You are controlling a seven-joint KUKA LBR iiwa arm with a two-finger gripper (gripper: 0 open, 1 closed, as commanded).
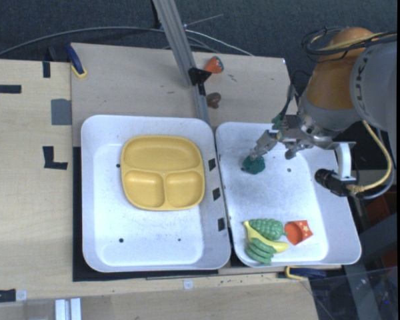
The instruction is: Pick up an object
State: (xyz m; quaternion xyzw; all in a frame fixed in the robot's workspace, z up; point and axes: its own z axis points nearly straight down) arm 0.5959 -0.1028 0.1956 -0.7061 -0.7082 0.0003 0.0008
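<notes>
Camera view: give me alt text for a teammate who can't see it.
The grey arm's hand reaches into the right bin, one finger at a small dark green object. Toy vegetables and a red piece lie at the bin's near end; the left bin bears a yellow divided plate.

We see a pale wooden bench (27, 199) stretching well to the left of the gripper (273, 153), w/ black tape marks (50, 157) and a grey patch (61, 111) on it. Beyond the gripper, at the top, is dark flooring (53, 12), prob. carpet, w/ thin cables (120, 32) curving across. A grey metal strut (177, 39) slants down up-left of the gripper. A blue-and-yellow clamp (77, 62) sits at the far-left bench corner. Light is even, no hard shadows.
</notes>
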